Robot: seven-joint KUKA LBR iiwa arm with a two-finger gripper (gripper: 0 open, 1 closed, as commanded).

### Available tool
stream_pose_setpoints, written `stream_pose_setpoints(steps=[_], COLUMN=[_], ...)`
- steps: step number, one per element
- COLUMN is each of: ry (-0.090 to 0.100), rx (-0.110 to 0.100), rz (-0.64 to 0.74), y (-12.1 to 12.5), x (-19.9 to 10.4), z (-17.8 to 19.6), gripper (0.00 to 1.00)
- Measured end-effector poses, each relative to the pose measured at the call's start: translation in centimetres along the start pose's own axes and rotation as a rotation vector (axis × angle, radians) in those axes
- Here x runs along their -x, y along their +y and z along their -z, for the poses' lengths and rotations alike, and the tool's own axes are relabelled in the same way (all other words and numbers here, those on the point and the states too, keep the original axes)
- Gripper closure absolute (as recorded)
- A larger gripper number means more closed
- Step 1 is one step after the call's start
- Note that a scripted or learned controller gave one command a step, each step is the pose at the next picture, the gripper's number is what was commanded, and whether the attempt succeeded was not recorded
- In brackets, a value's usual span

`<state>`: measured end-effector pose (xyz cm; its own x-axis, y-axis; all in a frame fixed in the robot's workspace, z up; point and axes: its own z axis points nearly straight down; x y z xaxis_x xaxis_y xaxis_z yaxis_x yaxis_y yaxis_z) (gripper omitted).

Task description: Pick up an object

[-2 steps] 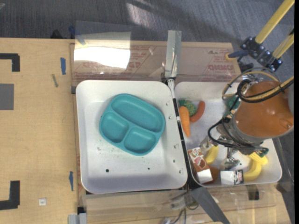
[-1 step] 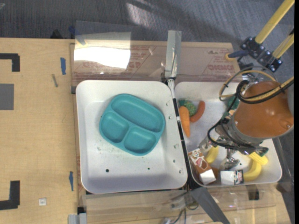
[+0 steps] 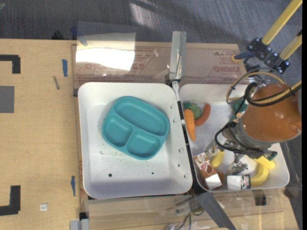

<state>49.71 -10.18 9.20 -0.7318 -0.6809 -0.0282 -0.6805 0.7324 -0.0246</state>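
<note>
The likeliest thing to be picked sits in the near part of the right bin [image 3: 283, 176]: a clutter of small toy foods packed close together. There is a yellow banana [image 3: 263, 170] at the near right, a small white carton [image 3: 238, 181] just left of it, a brown-and-white box [image 3: 207, 169] further left, and another yellow piece [image 3: 218, 158] just beyond that box. Farther off, against the bin's left wall, lies an orange carrot [image 3: 190, 122] with a green leafy piece [image 3: 192, 107] and a reddish pepper [image 3: 205, 113] beside it.

The hand [image 3: 238, 164] hangs low over that near cluster, between the yellow piece and the banana, below the arm's orange band [image 3: 268, 115]. Its metal parts blur into the clutter, so I cannot tell how it is set, and I see nothing lifted clear of the bin floor.

To my eye this is the reach-and-descend step, with the grasp itself not yet shown. The next move calls for settling on one piece rather than straddling two, since the items nearly touch, then closing and lifting straight up.

The left bin [image 3: 91, 171] holds a teal divided plate [image 3: 136, 127], well apart from the hand, and the tabletop [image 3: 33, 143] stretches left.
</note>
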Motion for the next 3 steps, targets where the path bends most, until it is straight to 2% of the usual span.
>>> stream_pose_setpoints(steps=[1,3], ry=[0.002,0.011], rx=[-0.005,0.004], rz=[-0.110,-0.044], y=[0.26,0.09], x=[0.31,0.64], z=[0.13,-0.10], gripper=[0.00,0.00])
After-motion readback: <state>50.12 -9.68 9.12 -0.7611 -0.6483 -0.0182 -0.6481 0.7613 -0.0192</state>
